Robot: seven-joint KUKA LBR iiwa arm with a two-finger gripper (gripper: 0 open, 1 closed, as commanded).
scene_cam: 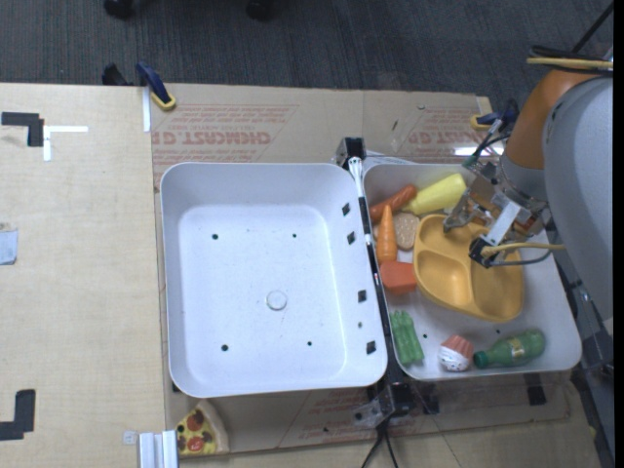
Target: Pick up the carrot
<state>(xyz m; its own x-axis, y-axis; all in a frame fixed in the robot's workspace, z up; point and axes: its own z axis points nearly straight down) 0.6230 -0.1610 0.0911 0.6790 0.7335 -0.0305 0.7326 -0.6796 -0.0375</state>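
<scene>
The desk carries two shallow white bins side by side. The left bin is the wider-looking one from this slant; a small round disc lies near its middle. The right bin holds a crowd of toy foods.

The arm reaches in from the right, its orange band above the wrist, and bends down over the far right part of the right bin. The tool hangs over the yellow divided plate, tilted leftward and down. Whether it is apart or together I cannot tell from this slant; nothing is seen clamped in it.

The carrot is a slim orange cone lying against the left wall of the right bin, pointing to the far side, well apart from the tool. Beside it lie a reddish sausage, a yellow corn-like piece, an orange block, a green vegetable, a green bottle and a small red-and-white toy.
</scene>
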